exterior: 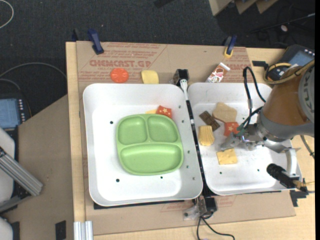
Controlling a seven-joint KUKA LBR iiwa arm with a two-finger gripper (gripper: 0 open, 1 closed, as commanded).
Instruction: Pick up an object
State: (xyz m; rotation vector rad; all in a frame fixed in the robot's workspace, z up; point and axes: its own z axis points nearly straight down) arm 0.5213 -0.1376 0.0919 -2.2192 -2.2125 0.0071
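I am hovering my fingers in the right bin beside the red block; their opening I cannot tell.

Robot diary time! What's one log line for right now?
arm: over right bin | gripper: low among food pieces, grip unclear | nearest: red piece, yellow piece | green plate: left bin

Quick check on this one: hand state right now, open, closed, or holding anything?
Hand: low in the right bin, among the small pieces; open or closed cannot be told, and nothing is visibly held.
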